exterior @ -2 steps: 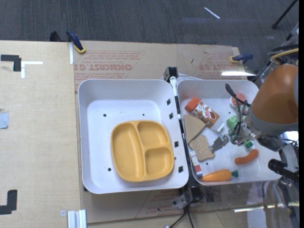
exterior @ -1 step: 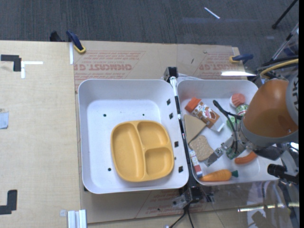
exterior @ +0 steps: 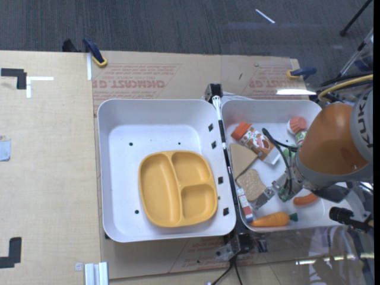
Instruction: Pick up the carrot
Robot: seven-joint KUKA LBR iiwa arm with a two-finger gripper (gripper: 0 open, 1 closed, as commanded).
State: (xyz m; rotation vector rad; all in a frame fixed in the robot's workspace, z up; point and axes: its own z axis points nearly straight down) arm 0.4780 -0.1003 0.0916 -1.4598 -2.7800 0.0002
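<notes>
I see a pale wooden surface [exterior: 47,177] with a sheet of brown cardboard [exterior: 154,79] laid over it, held by blue-and-yellow clamps [exterior: 95,51] at the far edge. Beyond it lies dark grey carpet [exterior: 178,10]. Black tape marks sit on the wood at the left.

Two white bins stand side by side on the cardboard. The left bin [exterior: 119,129] holds a yellow divided plate [exterior: 177,187]. The right bin [exterior: 261,107] holds the clutter: a red-and-white packet [exterior: 252,140] near the far wall, a slice of bread [exterior: 252,186] near the dividing wall, a reddish round item [exterior: 297,124] at the far right, and a small red piece [exterior: 306,199] beside the arm.

The carrot [exterior: 270,219] lies flat along the near wall of the right bin, its green end pointing right.

The arm's orange band [exterior: 329,141] hangs over the right bin and hides much of the wrist. The gripper [exterior: 284,190] sits low between the bread and the red piece, just beyond the carrot and apart from it. I cannot tell how it is set, and I see nothing held in it.
</notes>
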